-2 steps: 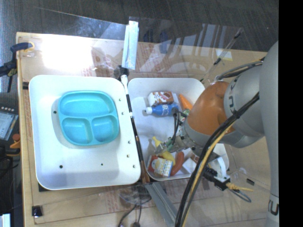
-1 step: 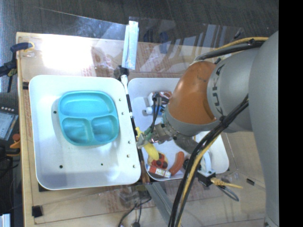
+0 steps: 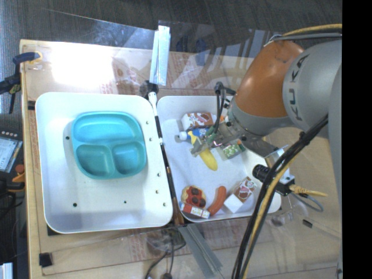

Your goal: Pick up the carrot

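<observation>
Risk of a wrong grasp: gripper [image 3: 204, 146] hangs over the banana [image 3: 209, 159] amid clutter, jaw state indiscernible, while the carrot [image 3: 217, 200] lies apart near the right bin's [image 3: 174, 167] front edge, beside a carton [image 3: 243, 192].

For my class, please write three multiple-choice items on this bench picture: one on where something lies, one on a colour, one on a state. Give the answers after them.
1. Where does the carrot lie?
A. in the right bin, near its front edge
B. on the divided plate
C. on the floor

2. What colour is the divided plate in the left bin?
A. red
B. turquoise
C. black

3. Where is the gripper relative to the carrot?
A. closed around it
B. apart from it, over the banana
C. pressing it flat

Answers: 1 A, it rests low in the right bin; 2 B, the plate is turquoise; 3 B, the gripper sits by the banana, farther back.
</observation>
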Available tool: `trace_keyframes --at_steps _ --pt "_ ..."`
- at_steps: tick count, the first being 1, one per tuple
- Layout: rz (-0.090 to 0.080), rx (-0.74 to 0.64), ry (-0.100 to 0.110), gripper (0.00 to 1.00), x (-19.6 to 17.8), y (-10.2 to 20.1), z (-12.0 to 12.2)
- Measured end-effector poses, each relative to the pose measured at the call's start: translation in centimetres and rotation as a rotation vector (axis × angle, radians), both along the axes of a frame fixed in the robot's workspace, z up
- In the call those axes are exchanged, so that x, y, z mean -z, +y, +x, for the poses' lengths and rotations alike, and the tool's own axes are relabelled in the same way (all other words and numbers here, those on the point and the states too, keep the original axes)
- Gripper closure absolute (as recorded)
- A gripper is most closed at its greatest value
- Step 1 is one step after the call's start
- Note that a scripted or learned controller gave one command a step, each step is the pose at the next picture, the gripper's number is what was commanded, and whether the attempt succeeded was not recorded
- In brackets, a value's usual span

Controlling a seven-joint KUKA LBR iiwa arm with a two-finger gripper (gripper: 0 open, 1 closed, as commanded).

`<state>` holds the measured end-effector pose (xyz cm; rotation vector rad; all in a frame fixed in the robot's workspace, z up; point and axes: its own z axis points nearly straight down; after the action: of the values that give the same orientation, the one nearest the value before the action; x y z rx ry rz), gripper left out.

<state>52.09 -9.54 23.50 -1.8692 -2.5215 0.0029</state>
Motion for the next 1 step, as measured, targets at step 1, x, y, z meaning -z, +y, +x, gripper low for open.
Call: trace_keyframes --at_steps 1 --pt "0.000 -0.006 0.004 1.00 -0.85 0.06 0.01"
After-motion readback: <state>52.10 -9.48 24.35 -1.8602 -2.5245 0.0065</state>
